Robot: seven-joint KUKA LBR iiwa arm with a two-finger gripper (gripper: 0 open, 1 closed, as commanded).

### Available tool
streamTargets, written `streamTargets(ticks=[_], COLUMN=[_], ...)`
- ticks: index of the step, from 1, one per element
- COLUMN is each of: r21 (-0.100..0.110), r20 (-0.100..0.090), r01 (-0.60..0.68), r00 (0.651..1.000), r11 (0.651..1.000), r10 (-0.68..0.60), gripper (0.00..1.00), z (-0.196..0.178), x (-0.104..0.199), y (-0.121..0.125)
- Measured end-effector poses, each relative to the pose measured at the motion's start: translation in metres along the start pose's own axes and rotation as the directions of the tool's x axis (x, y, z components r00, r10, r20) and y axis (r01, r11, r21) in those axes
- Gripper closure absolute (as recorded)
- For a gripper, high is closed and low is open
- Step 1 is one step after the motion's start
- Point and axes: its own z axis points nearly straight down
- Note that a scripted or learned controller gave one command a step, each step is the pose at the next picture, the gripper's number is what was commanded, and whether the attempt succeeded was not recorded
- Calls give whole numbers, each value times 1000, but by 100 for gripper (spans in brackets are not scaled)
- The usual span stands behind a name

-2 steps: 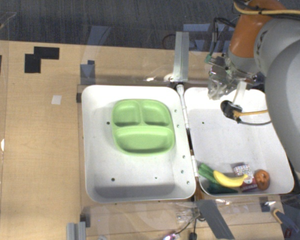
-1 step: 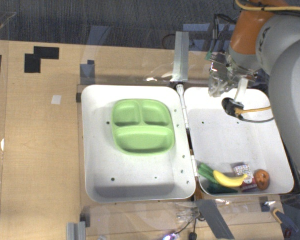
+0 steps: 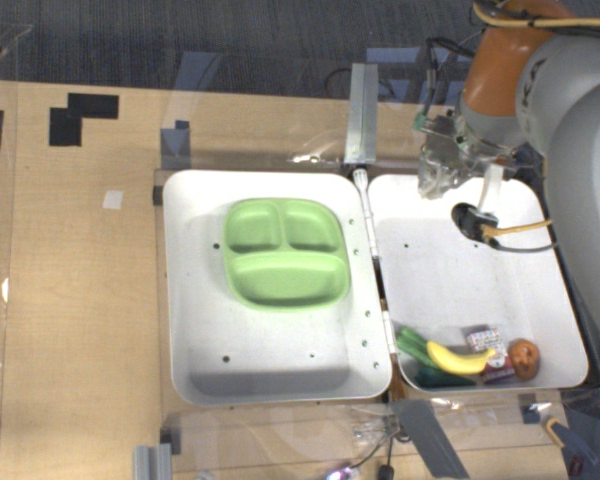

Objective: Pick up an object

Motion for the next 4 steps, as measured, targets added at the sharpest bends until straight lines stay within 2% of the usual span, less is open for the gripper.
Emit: streamTargets(ticks=[1, 2, 3, 4], r21=[2, 0, 4, 5], r20=[0, -1, 1, 2], r01=[-92, -79, -358, -633], r00=[996, 997, 934, 774], r11=[996, 997, 934, 774], r10=[92, 79, 358, 633], gripper=[100, 100, 100, 100], z=[80, -98, -46, -37], x=[-36, -41, -82, -98], y=[-16, -95, -120, -149])
